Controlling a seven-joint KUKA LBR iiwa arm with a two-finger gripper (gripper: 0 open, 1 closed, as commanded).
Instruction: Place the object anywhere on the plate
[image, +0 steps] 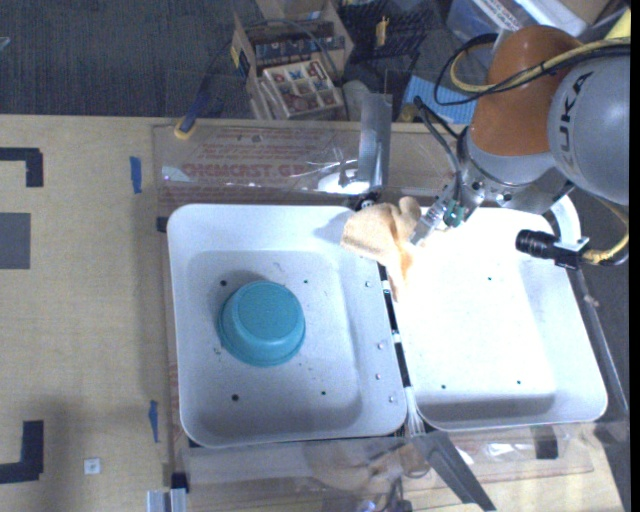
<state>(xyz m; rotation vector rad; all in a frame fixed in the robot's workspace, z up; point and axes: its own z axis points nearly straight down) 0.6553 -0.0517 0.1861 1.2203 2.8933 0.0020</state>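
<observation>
- Presently the object, a limp yellow cloth (378, 233), lies draped over the divider between the two white bins, at their far edge, part hanging toward the right bin (500, 340).
- The gripper (432, 222) sits at the cloth's right edge; whether its fingers are spread or pinching the fabric cannot be told from this angle.
- The plate (262, 322), a blue round dish, rests in the left bin (200, 250), well apart from the cloth.
- Risk: if the grip catches only a corner, the cloth may slip out in transit, or snag on the divider.
- Risk: trailing fabric may land partly off the plate.
- Legible writing: "KUKA", partly visible on the arm (590, 110). Red lettering on the clear sheet (250, 170) beyond the bins on the surface is unreadable.
</observation>
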